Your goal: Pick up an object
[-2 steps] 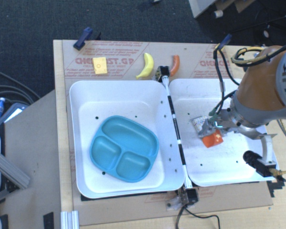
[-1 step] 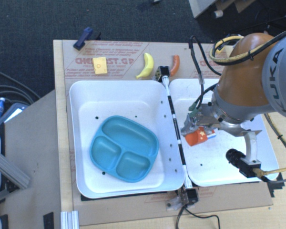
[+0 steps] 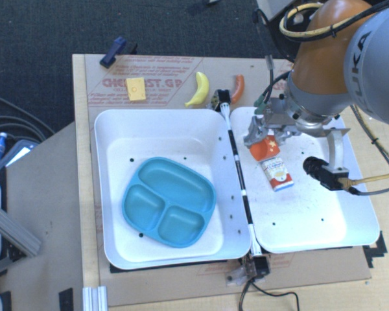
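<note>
The claw (image 3: 262,135) is seen over a red-and-white carton (image 3: 273,164) in the right bin (image 3: 324,229); its grip cannot be told.

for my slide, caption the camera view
KUKA arm's hand over a small carton in the right bin; blue tray in the left bin.

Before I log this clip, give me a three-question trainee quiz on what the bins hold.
1. True or false: the blue divided plate lies in the left bin.
2. Which bin holds the small carton? A) left B) right
3. Fill in: the banana lies on the ____ behind the bins.

Key: 1 true. 2 B, the right bin, just under the gripper. 3 cardboard.
</note>
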### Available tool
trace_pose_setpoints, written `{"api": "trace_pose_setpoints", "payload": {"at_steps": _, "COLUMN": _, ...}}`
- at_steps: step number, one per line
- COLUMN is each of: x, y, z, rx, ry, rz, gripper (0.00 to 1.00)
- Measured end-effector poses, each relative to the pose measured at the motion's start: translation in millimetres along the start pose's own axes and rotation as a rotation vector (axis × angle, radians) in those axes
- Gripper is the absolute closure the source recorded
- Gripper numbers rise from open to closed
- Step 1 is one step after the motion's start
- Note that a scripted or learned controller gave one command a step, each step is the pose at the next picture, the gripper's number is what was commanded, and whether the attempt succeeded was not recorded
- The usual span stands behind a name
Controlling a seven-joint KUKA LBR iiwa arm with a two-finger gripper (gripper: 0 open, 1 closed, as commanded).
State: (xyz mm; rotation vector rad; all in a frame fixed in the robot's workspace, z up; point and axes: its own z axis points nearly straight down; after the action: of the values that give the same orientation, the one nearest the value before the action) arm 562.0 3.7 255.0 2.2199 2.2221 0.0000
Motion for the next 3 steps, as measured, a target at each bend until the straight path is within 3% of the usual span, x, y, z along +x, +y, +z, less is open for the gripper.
{"api": "trace_pose_setpoints", "payload": {"at_steps": 1, "x": -55.9, "y": 18.9, "z": 17.2, "rx": -0.001, "ry": -0.001, "rz": 0.002, "gripper": 1.00}}
{"api": "trace_pose_setpoints", "payload": {"at_steps": 2, "x": -37.0, "y": -52.7, "z": 55.1, "rx": 0.003, "ry": 0.001, "rz": 0.002, "gripper": 1.00}}
{"api": "trace_pose_setpoints", "payload": {"at_steps": 3, "x": -8.8, "y": -5.6, "z": 13.6, "rx": 0.000, "ry": 0.001, "rz": 0.001, "gripper": 1.00}}
